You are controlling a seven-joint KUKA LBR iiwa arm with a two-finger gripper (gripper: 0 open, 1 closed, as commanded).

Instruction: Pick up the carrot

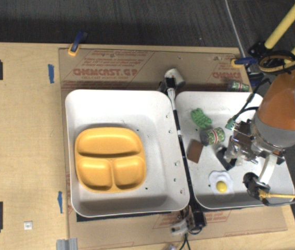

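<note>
Camera view, carrot: place cannot be told; perhaps under the arm, in the right shallow white plastic bin (215,100).
Handling: likely a light, stiff, smooth toy; grip across its thick middle.
Gripper (229,156): over that bin's near side; open or closed cannot be told.
Neighbours: knobbly green toy (201,117), brown block (194,151), glossy fried-egg toy (220,183).
Left bin (85,100): moulded yellow compartment tray (110,158).

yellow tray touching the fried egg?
Apart. The camera view shows the yellow tray in the left bin and the fried egg in the right bin, with the bins' rims between them.
</note>
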